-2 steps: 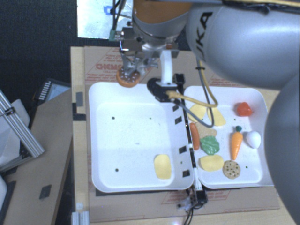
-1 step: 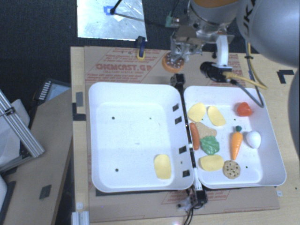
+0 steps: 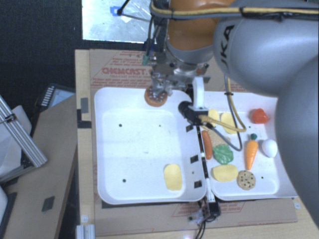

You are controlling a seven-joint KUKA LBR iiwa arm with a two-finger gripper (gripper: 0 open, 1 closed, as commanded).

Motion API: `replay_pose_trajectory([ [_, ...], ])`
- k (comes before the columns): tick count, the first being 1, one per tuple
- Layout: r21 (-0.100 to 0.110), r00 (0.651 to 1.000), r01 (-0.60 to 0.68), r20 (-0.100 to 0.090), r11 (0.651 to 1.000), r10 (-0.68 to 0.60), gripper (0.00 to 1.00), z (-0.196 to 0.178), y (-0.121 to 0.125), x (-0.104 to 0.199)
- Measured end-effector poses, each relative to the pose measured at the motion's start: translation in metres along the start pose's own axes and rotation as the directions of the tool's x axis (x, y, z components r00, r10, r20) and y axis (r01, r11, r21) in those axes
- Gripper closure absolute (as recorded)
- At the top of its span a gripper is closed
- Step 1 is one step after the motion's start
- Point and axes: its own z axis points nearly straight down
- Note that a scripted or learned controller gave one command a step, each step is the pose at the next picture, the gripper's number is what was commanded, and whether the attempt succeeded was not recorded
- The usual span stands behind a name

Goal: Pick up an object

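Observation:
My gripper point(image 3: 158, 89) reaches down at the far edge of the left bin point(image 3: 129, 148). A round brown pastry with a pale centre point(image 3: 156, 98) sits right at the fingertips, and the narrow fingers look closed on its top. It hangs at or just above the bin's back rim. A yellow oval piece point(image 3: 173, 176) lies near the left bin's front right corner. The orange-banded wrist and grey arm cover the top right of the view.
The right bin point(image 3: 271, 185) holds several toy foods: a red tomato point(image 3: 258, 115), a white egg point(image 3: 269, 148), a carrot point(image 3: 250, 154), a green leafy piece point(image 3: 223, 154), a yellow piece point(image 3: 225, 172), a cookie point(image 3: 245, 179) and an orange sausage point(image 3: 207, 144). A black cable crosses the divider.

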Motion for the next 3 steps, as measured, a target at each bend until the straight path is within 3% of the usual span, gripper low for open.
replay_pose_trajectory([
  [1, -0.008, 1.0, -0.003, -0.001, 1.0, 0.003, 1.0, -0.015, 0.003, -0.003],
  [2, -0.014, 1.0, -0.001, -0.002, 1.0, 0.001, 1.0, -0.022, 0.062, 0.048],
  [3, -0.018, 1.0, -0.001, -0.004, 1.0, 0.001, 1.0, -0.145, 0.059, 0.06],
])
